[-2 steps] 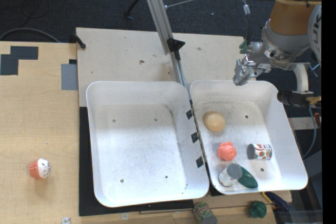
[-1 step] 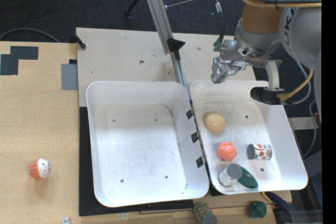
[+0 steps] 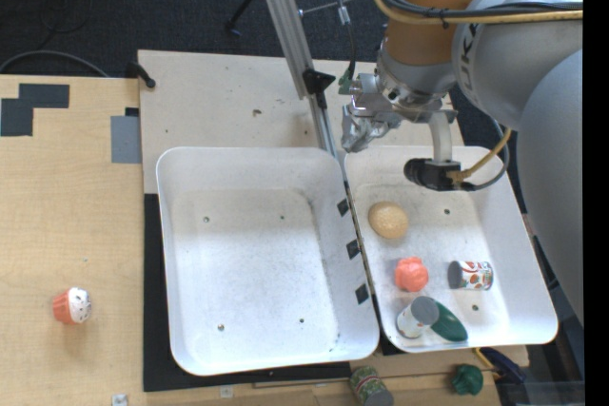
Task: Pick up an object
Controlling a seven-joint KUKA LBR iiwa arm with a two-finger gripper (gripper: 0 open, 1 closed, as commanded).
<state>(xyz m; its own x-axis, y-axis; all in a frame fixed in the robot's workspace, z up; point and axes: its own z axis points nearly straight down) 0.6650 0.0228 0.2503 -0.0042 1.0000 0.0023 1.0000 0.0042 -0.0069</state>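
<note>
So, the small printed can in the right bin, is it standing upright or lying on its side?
Lying on its side. The small can shows its long printed wall from above, with a round end facing left, resting on the floor of the right bin.

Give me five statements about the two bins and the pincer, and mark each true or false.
1. The tan ball lies in the right bin. True.
2. The pincer grips the orange-red ball. False: it hangs near the bins' far edge, apart from that ball.
3. The small can lies in the right bin. True.
4. The green object lies in the left bin. False: it lies in the right bin.
5. A red and white toy lies on the wooden bench, outside the bins. True.
</note>
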